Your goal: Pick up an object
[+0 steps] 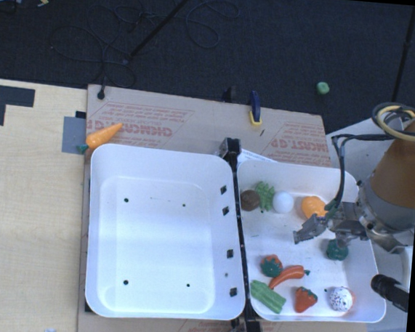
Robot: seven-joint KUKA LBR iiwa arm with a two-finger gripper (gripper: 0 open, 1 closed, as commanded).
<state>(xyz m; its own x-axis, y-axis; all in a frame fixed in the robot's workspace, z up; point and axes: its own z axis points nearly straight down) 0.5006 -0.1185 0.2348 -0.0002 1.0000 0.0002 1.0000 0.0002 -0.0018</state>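
White plastic makes up the right bin [357, 315], our landmark, and we see the gripper [317, 228] hanging above its middle, fingers spread apart with nothing between them. Just beyond the gripper lies an orange ball [313, 206], and beside that a white ball [283, 202], then a green leafy piece [264, 195] touching a brown ball [249, 199]. Nearer the front rim we find a red chilli [287, 276], a strawberry [305, 299], a green cucumber [267, 296] and a speckled white egg [339, 299].
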